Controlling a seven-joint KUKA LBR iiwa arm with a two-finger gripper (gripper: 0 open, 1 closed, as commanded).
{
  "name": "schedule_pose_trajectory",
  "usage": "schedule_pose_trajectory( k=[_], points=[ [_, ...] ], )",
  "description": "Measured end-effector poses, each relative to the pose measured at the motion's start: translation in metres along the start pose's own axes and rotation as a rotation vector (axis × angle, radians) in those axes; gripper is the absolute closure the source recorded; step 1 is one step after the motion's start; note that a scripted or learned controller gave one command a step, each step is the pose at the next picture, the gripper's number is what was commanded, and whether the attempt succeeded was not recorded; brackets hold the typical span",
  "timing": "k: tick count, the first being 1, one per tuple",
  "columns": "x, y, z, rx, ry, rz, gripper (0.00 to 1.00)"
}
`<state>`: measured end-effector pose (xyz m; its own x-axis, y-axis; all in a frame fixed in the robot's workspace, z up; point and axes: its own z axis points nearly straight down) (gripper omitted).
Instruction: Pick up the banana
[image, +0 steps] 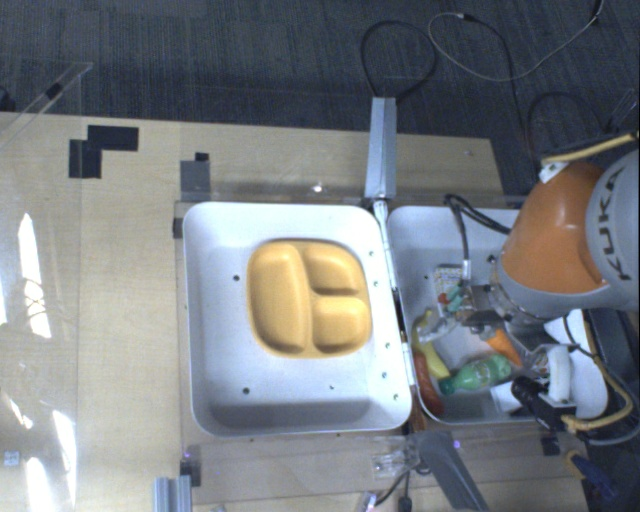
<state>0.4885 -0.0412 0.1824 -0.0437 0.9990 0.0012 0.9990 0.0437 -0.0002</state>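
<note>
Over the right-hand shallow white plastic bin (420, 235), the grey arm with its orange band (560, 235) hangs low, and its gripper (462, 305) sits among a heap of small things at that bin's near side. How wide or narrow the gripper stands I cannot tell: the wrist, its wires and the clutter below it run together from this height.

Just below and to the left of the gripper lies a short yellow curved piece (432, 355), which I take to be the banana, against the bin's left wall. It looks to be resting in the bin, not lifted. A dark red object (425, 380) touches it on the near side. A green plastic bottle (478, 375) lies on its side just beside it, below the gripper. An orange object (503, 345) shows to the gripper's right, partly under the arm.

Well off to the gripper's left, the other white bin (210, 380) holds a yellow moulded tray with three compartments (308, 297), which plays no part here.

By my judgement the task is in its early part. The arm is over the correct bin and close to the fruit, yet nothing shows a grasp made. What remains is to close on the banana, clear of its crowded neighbours, and raise it out of the bin.
</note>
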Motion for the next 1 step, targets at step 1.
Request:
schedule_pose_trajectory(
  k=[1],
  points=[
    [0.0000,0.0020,-0.0080,0.000,0.001,-0.001,1.00]
  ],
)
